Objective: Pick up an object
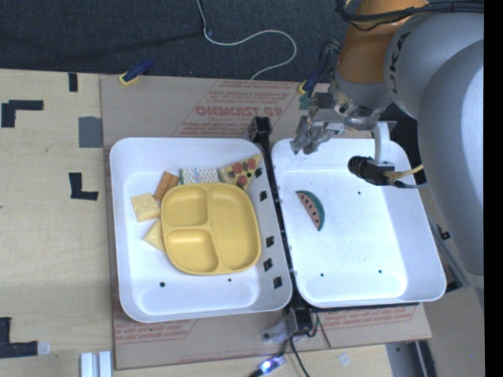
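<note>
A small watermelon slice [310, 209], red with a green rind, lies in the right bin [393, 281], left of its middle. My gripper [312, 139] hangs over that bin's far left corner, well behind the slice, and nothing shows between its fingers. In the left bin [134, 289] rests a yellow divided plate [211, 228]. Beside and behind the plate lie toy foods: a cracker [145, 206], a brown piece [165, 184], a pizza slice [242, 169] and a cheese wedge [152, 236].
The two bins sit side by side on a cardboard sheet [196, 104]. A black camera-like unit [371, 170] juts from the arm over the right bin's far side. A white cable [251, 42] trails across the dark floor behind.
</note>
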Robot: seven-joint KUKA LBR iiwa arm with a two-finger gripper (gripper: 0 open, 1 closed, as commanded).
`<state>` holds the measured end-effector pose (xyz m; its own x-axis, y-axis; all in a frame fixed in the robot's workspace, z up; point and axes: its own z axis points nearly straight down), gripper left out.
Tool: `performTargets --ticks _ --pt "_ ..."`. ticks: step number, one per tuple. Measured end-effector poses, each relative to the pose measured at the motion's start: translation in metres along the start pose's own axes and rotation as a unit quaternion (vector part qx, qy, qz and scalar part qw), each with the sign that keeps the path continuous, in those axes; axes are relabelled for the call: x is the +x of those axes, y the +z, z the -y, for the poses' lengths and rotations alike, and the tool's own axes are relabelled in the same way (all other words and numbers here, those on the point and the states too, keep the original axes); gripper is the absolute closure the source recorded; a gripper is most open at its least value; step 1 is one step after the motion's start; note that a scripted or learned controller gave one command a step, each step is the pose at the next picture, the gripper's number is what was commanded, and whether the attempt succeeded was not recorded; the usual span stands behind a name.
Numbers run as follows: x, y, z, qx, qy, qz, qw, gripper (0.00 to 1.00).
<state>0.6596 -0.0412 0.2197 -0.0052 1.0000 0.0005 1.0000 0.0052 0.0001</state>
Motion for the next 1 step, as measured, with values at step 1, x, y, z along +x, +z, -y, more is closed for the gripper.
performTargets --ticks 1 --pt "0.033 -0.0132 -0.0047 0.0 0.001 0.0 1.0 1.0"
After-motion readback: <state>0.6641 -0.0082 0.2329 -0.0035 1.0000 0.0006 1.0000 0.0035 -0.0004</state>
